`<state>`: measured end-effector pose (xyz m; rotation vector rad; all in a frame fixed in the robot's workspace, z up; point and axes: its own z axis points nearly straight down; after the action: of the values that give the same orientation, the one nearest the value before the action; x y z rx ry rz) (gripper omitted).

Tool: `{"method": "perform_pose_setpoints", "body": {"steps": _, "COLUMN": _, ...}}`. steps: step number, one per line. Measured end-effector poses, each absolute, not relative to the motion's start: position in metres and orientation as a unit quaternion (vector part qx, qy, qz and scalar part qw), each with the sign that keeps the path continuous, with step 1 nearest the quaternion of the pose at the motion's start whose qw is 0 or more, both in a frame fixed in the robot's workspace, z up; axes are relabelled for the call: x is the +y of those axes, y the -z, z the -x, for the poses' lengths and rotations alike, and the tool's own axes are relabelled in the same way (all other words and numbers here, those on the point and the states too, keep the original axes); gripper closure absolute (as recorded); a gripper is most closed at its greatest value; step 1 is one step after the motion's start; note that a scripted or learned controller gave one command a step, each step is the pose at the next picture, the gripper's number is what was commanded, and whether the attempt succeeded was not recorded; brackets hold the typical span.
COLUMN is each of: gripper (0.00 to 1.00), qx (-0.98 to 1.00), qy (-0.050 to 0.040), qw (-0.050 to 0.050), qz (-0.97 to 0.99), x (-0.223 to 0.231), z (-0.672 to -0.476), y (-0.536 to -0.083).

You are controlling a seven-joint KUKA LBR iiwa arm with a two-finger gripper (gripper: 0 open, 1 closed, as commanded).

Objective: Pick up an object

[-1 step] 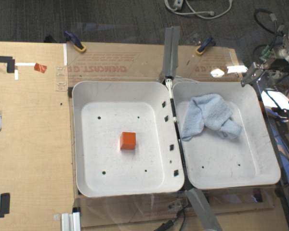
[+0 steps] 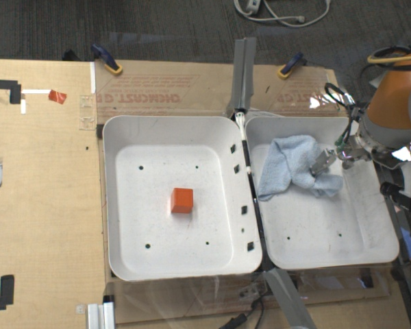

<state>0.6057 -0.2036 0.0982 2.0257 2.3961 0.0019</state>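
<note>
The arm [image 2: 392, 101] is cut off by the right edge; the end effector [image 2: 323, 164] is too small and blurred against the cloth [image 2: 288, 163].

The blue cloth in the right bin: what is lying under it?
The blue cloth lies crumpled on the floor of the right bin, with the gripper at its right edge. White bin floor shows around it. Whatever may lie beneath its folds is covered and cannot be seen.

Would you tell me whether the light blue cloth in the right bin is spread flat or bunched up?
Bunched up. The cloth lies in rumpled folds in a heap in the right bin, with the gripper at its right edge.
</note>
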Motion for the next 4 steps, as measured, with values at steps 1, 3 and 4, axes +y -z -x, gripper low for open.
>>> {"method": "perform_pose_setpoints", "body": {"steps": 1, "gripper": 1.00, "qx": 0.763, "qy": -0.0010, "qw": 0.003, "qz": -0.647, "x": -0.204, "z": -0.606, "y": -0.108}}
{"method": "perform_pose_setpoints", "body": {"steps": 3, "gripper": 1.00, "qx": 0.834, "qy": 0.0006, "qw": 0.000, "qz": -0.552, "x": -0.171, "z": -0.621, "y": -0.210}}
{"method": "perform_pose_setpoints", "body": {"steps": 4, "gripper": 1.00, "qx": 0.837, "qy": 0.0005, "qw": 0.000, "qz": -0.547, "x": -0.175, "z": -0.640, "y": -0.212}}
